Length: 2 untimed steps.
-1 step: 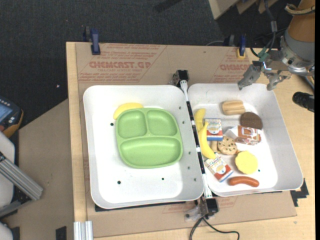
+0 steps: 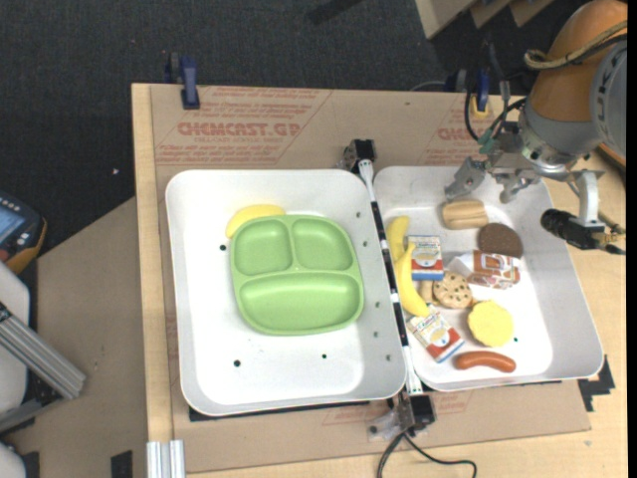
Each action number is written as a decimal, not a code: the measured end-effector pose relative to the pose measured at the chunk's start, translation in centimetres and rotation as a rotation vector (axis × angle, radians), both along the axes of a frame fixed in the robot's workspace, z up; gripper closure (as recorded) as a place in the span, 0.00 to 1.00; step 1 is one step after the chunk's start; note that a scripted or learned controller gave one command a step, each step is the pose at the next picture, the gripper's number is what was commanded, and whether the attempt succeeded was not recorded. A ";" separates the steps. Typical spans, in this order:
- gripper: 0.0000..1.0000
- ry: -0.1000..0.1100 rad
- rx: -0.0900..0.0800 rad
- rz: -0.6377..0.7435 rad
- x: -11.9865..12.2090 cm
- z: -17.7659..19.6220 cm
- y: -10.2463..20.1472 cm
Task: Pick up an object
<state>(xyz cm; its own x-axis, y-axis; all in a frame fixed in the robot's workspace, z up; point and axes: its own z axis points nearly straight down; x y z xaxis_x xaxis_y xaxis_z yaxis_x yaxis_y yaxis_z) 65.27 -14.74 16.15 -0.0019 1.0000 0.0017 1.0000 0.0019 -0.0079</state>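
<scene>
Hovering with fingers spread apart over the right bin's (image 2: pixel 572 352) far end, the gripper (image 2: pixel 490 175) sits just above a tan bread roll (image 2: pixel 464 213), probably light, soft and squashable, best pinched gently across its short sides.

You're looking down from one fixed camera above the bench (image 2: pixel 299 118), tilted at a slant. It's sitting far enough back that it's taking in both the left bin (image 2: pixel 199 267) and the right bin (image 2: pixel 567 317).

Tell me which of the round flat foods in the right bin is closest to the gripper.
The dark brown cookie, at the bin's far side just below the gripper. The chocolate chip cookie and the yellow disc lie farther toward the near edge.
</scene>
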 end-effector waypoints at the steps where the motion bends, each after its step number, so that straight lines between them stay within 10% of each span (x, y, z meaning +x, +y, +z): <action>1: 0.00 -0.008 -0.002 -0.004 -5.6 -7.9 -2.3; 2: 0.00 -0.018 -0.006 0.003 -0.8 -7.4 2.1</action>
